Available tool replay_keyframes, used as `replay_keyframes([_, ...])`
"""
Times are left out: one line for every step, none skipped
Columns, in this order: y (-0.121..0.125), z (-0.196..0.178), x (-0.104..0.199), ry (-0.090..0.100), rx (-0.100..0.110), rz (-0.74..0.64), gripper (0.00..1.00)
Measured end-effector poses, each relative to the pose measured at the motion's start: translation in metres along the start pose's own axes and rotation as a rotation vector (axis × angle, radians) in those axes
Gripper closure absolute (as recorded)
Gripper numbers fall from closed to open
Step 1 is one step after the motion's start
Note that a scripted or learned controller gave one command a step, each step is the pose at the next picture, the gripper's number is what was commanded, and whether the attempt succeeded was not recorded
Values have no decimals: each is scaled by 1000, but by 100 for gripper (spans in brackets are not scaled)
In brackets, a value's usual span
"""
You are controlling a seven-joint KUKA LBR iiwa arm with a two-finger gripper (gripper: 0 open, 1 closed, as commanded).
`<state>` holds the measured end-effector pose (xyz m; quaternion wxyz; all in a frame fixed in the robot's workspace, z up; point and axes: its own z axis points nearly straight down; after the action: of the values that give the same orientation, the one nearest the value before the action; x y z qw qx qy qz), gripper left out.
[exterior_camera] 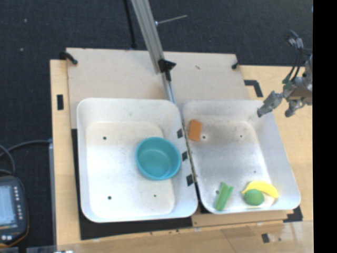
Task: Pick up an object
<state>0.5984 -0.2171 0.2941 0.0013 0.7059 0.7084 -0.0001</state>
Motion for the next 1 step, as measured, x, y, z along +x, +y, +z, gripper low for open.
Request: replay_keyframes([0, 0, 0, -1, 0, 0, 0])
